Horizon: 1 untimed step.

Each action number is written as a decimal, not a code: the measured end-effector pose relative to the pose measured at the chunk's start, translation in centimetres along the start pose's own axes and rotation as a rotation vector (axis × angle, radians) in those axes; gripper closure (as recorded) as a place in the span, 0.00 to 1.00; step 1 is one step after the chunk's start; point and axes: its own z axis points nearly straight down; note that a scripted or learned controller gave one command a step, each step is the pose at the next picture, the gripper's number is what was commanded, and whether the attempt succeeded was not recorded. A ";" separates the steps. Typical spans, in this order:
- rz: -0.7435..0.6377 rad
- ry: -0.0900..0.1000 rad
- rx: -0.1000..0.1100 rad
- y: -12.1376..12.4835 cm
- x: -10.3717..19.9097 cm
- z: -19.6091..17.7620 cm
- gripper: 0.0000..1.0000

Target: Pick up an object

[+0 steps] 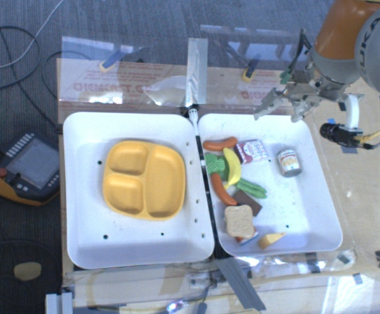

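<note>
Grey and orange, the arm (346, 25) hangs at the frame's upper right, its gripper (282, 106) spread apart with nothing between the fingers, above the right bin's (320, 195) far rim. Toy food, including a small can (289, 162), lies below it in the picture.

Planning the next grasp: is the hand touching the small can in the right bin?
Apart. The camera view shows the hand above the bin's far rim, bare white floor between it and the can.
</note>
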 end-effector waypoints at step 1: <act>0.031 -0.007 -0.001 -3.6 -5.7 12.1 0.00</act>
